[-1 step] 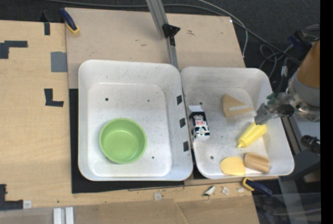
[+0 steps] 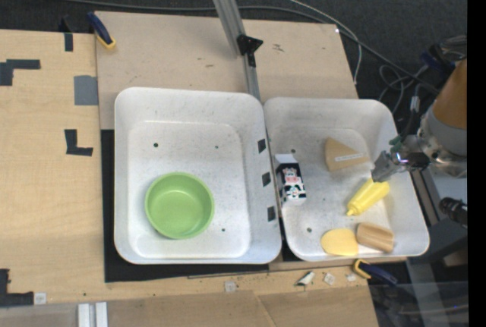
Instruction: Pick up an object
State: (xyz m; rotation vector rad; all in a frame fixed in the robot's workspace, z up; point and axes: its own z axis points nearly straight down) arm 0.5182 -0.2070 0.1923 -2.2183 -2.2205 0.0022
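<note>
My tool hangs over the right bin, just above the yellow bottle lying on the bin floor. I cannot tell whether its fingers are spread or pressed together.

Left bin: white, dark-speckled. Bowl: light green. Right bin: white. Small carton: black-and-white pattern. Wedge: tan. Bottle: yellow. Disc: pale yellow. Block: light brown. Table: pale wood
</note>
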